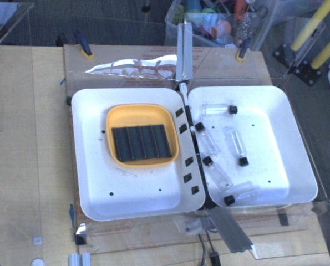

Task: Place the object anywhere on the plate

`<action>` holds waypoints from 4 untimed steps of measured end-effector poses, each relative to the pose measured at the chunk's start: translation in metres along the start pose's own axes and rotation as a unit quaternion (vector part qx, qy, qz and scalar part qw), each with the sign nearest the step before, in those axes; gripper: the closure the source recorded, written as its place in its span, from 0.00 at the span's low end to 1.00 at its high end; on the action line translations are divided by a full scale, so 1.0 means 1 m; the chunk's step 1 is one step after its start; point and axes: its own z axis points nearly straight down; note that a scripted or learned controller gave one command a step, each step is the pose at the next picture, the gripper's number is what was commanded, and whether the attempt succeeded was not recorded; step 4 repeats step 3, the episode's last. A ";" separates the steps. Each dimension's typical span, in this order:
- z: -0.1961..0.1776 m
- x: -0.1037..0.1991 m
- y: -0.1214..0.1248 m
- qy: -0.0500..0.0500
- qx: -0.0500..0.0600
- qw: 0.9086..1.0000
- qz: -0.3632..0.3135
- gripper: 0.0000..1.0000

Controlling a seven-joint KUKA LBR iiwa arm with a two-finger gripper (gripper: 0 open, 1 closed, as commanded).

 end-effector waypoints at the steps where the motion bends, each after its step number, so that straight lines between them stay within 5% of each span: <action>1: -0.006 0.004 0.004 -0.001 0.000 0.987 -0.162 1.00; 2: -0.006 0.006 0.007 -0.001 0.000 0.967 -0.254 1.00; 4: -0.006 0.005 0.006 -0.001 0.000 0.967 -0.254 1.00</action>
